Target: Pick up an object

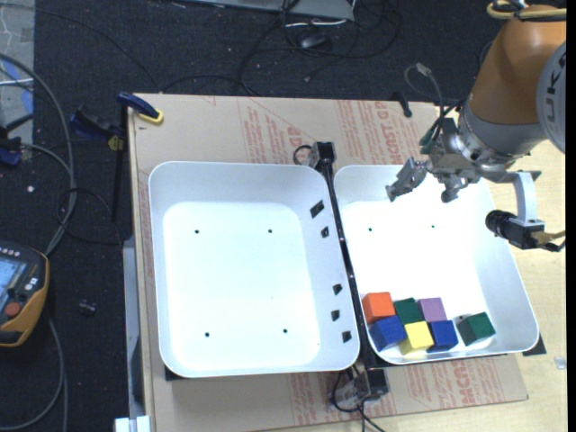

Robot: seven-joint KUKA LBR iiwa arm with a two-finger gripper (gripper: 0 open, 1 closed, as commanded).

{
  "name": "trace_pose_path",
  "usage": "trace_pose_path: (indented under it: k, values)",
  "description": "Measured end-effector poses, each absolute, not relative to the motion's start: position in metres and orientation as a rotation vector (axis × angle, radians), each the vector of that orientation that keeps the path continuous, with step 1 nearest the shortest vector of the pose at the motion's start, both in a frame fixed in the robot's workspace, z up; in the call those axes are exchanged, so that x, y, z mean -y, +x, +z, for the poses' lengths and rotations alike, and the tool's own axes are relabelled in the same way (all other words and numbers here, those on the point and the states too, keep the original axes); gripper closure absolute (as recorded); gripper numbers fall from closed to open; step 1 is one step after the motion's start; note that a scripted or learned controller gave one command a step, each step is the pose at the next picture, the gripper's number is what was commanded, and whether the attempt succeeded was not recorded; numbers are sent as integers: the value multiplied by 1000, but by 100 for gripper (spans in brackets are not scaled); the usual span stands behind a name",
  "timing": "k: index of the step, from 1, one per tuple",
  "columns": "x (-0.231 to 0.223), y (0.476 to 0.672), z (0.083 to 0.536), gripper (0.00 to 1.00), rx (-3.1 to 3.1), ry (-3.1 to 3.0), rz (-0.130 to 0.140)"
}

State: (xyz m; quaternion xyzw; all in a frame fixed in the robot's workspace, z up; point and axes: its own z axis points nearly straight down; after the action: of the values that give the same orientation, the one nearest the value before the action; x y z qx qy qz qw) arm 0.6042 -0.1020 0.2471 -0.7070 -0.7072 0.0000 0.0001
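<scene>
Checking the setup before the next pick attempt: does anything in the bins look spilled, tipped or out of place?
Nothing stands out. The blocks sit bunched in the right bin's near corner: orange, two green, purple, two blue, yellow. None lies outside. The claw hangs over that bin's far end, apart from them.

Lighting is bright and even, apparently from overhead. The two white bins (238, 268) are near overexposed, their floors washed pale with little texture. Soft, faint shadows lie under the coloured blocks (423, 322) by the right bin's near wall. Around the bins, the dark floor (72, 43) looks grainy, and focus is slightly soft throughout.
</scene>
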Motion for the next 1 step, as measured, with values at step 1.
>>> trace_pose_path:
  k: [1]
  values:
    - [133,559,231,0,2217,-2224,2]
